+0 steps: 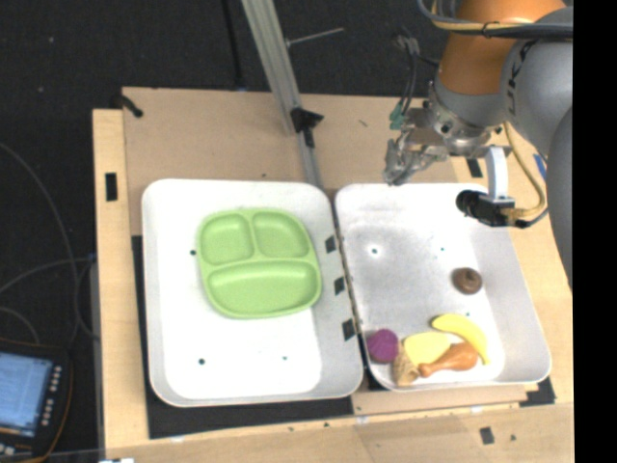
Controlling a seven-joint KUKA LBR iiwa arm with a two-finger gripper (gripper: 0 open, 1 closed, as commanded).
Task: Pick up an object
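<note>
My gripper (pixel 397 170) hangs over the far left rim of the right bin (pixel 424 239), with nothing between its fingers as far as the view shows. At the near edge of that bin lie a purple plum-like piece (pixel 383 344), a yellow banana (pixel 463 333), a pale yellow piece (pixel 421 345) and an orange-brown drumstick-shaped toy (pixel 445 361). A small brown doughnut-like object (pixel 468 280) sits alone toward the bin's right side. All of these lie well below the gripper in the view.
The left bin (pixel 174 355) holds a green divided plate (pixel 258 261). A slanted metal pole (pixel 275 66) rises behind the bins, ending near their shared rim. A black cable fitting (pixel 482 205) hangs over the right bin's far right corner.
</note>
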